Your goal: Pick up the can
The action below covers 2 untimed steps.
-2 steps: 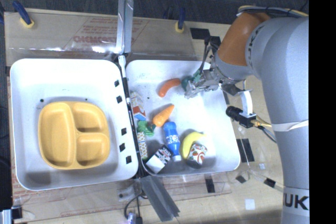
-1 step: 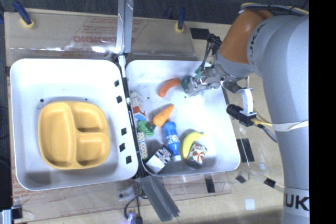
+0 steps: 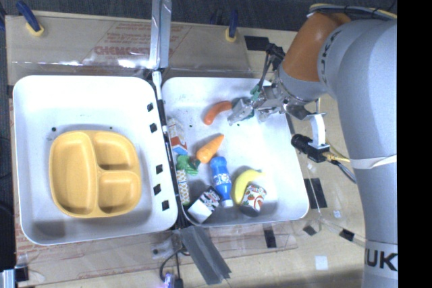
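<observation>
A divided plate (image 3: 94, 172) lies in the left bin (image 3: 27, 145); the can (image 3: 254, 197) sits in the right bin's (image 3: 290, 209) near corner, touching a banana (image 3: 244, 180).

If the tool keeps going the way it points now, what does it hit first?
Most likely the curved orange carrot just left of the tool, though the tool's height above it is unclear.

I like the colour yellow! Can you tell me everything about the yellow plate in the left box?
The yellow plastic divided plate lies flat, open side up, in the left white bin. It is squarish with rounded corners and has three hollows: one long one on the left, two smaller ones on the right. It looks smooth and matte. It rests on the bin's floor.
</observation>
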Motion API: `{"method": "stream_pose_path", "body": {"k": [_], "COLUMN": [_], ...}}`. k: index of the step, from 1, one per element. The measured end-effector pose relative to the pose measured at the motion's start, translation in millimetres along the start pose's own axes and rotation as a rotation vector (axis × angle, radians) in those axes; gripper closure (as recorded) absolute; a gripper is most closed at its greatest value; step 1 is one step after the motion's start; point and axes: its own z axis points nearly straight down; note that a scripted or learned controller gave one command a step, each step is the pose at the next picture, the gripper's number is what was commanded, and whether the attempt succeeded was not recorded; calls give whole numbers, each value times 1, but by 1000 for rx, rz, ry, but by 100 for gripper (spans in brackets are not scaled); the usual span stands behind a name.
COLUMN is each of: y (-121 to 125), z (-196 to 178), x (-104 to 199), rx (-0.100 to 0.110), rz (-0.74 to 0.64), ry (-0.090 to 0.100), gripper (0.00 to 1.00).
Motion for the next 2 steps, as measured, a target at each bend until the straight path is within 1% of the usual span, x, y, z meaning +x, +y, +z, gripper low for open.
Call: {"method": "stream_pose_path", "body": {"k": [1, 2], "y": [-16, -15], "z": [31, 20], "x": [15, 16], "rx": [7, 8], "rz": [247, 243], "ry": [4, 5], "gripper": [0, 100]}}
